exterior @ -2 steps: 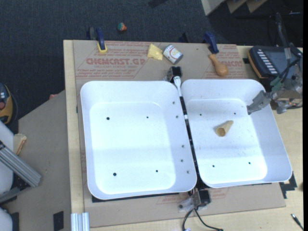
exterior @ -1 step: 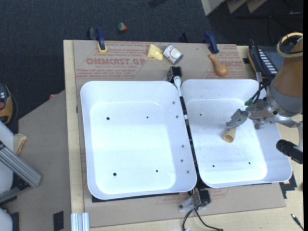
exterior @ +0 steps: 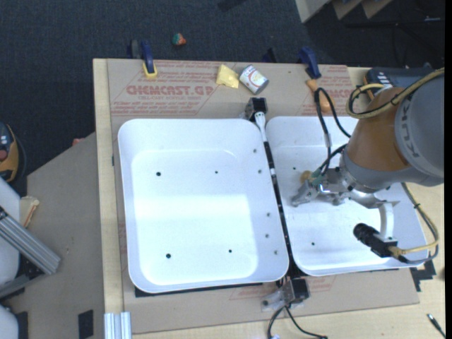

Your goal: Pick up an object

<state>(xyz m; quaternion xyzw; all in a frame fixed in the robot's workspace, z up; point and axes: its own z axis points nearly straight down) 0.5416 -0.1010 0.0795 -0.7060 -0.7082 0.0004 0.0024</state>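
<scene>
Tan with a touch of green, a small object [exterior: 308, 178] lies on the floor of the right bin [exterior: 332, 249], near that bin's left wall and about midway along it. It is too small and too crowded by the tool to say what it is. It looks like the only loose thing within reach, so I judge it to be the target of the pick.

The gripper [exterior: 304, 195] sits low over the bin floor just beside the object, on its near side. Whether it is apart, together or clamped on anything I cannot tell, and nothing shows the object being held. The arm [exterior: 385, 143] leans in over the right bin, its orange band above the wrist, which fits a downward reach toward the bin floor. A black cable [exterior: 323, 129] trails across the bin's far end to the wrist, slack enough to let the tool move.

The left bin [exterior: 191, 210] lies alongside, touching the right one along a shared edge, probably as the place for picked items. Both rest on a cardboard sheet [exterior: 176, 89] pinned by blue clamps [exterior: 147, 58] at the far edge, likely to stop it sliding. A yellow piece [exterior: 227, 77] and a small white box [exterior: 253, 79] sit on that sheet beyond the bins, out of play.
</scene>
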